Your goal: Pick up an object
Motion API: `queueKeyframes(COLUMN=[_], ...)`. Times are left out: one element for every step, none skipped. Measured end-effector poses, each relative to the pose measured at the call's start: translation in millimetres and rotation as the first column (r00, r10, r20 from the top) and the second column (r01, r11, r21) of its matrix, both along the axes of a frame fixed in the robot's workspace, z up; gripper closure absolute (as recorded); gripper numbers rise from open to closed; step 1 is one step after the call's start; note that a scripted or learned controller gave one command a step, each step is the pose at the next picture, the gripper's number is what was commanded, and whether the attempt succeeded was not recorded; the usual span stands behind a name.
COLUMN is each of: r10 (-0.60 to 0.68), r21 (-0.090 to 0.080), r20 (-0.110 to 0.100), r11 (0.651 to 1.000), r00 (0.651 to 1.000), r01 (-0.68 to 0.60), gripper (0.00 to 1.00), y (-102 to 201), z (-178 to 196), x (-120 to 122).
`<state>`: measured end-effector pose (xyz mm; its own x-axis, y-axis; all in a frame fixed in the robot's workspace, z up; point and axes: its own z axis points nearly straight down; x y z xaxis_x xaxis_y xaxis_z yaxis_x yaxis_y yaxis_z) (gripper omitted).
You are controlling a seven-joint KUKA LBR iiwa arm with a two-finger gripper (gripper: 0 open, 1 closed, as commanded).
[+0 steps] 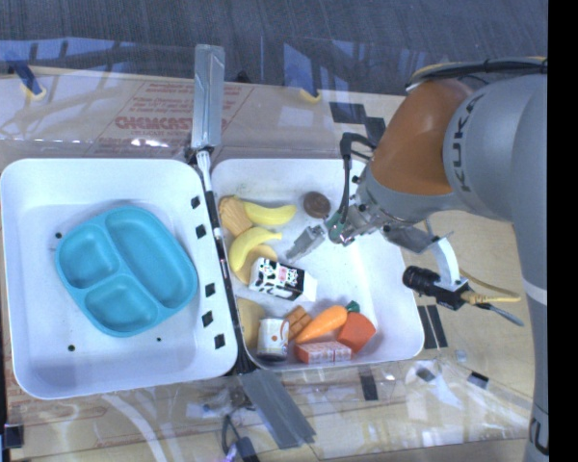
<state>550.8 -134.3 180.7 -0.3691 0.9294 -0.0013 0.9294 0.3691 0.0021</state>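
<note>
While toys crowd its left edge, the right bin (390, 301) keeps open floor.

Plate (125, 269) in left bin (19, 258); bananas (255, 231) (two) in right.

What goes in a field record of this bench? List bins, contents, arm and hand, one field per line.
left bin: holds a blue divided plate
right bin: bananas, black-and-white carton, carrot, orange block, small can, brown round piece
arm: reaches in from the right, over the right bin
hand: low above the right bin, next to the bananas and carton; nothing seen between its fingers
</note>
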Motion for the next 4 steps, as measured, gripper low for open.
queueKeyframes(r10=[0.137, -0.051, 0.183, 0.248], r21=[0.003, 0.001, 0.002, -0.001], r20=[-0.008, -0.007, -0.005, 0.000], r11=[0.991, 0.999, 0.983, 0.969], r00=[0.991, 0.999, 0.983, 0.969], r01=[-0.137, 0.051, -0.182, -0.248], gripper=[0.00, 0.00, 0.00, 0.00], y=[-0.7, 19.2, 12.1, 8.4], z=[-88.3, -90.2, -89.7, -88.2], x=[104.8, 93.7, 74.4, 107.4])
